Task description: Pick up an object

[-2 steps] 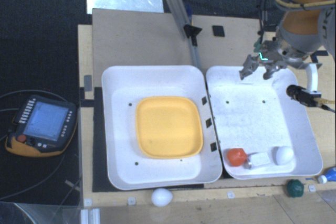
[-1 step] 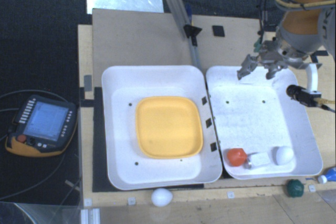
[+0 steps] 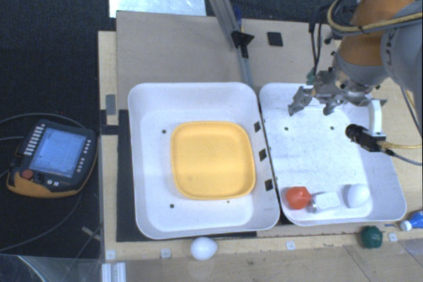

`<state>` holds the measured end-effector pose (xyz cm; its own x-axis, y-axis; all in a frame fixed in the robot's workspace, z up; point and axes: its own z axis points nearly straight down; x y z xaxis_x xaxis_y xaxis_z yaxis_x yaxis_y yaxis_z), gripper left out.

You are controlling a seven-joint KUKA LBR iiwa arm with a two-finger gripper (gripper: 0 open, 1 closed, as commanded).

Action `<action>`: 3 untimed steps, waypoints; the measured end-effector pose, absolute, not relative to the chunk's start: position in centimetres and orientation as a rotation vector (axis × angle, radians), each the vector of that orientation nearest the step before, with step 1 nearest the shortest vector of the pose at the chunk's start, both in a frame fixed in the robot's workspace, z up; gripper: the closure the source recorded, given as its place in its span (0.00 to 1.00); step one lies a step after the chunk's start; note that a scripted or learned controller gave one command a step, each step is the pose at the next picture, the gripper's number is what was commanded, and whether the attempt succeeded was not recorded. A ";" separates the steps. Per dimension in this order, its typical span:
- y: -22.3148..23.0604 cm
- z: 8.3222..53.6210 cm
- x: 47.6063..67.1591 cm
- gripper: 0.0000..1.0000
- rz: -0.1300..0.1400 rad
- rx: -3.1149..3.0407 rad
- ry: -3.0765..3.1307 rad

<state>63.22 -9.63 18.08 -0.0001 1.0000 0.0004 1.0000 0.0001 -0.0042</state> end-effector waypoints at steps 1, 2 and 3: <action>-10.0 13.8 63.2 0.00 0.003 -2.220 -2.220; -10.0 8.8 63.1 0.00 0.003 -2.220 -2.220; -10.0 10.1 63.3 1.00 -0.002 -2.223 -2.223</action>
